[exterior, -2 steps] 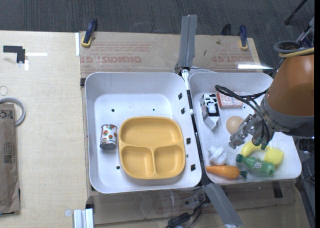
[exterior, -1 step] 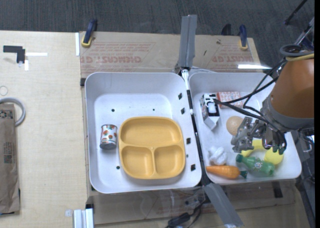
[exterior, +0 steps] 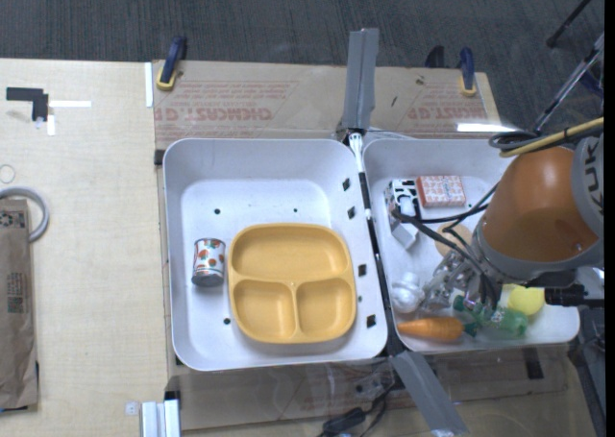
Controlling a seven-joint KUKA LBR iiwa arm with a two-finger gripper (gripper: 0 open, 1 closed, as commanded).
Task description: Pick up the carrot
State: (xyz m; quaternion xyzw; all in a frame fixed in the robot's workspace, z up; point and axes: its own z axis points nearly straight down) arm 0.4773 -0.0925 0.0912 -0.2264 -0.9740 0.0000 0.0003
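The orange carrot (exterior: 430, 329) lies on its side near the front edge of the right bin (exterior: 377, 168). My gripper (exterior: 450, 287) hangs low in that bin, just above and slightly right of the carrot, under the orange wrist band (exterior: 536, 206). Clutter and the arm hide how the gripper stands against the carrot, and I cannot tell whether it touches it.
A green item (exterior: 502, 321) and a yellow item (exterior: 526, 301) lie right of the carrot, and a white lump (exterior: 405, 295) lies above it. A red box (exterior: 441, 191) sits at the back. The left bin (exterior: 183, 233) holds a yellow divided plate (exterior: 291, 281) and a small can (exterior: 208, 261).
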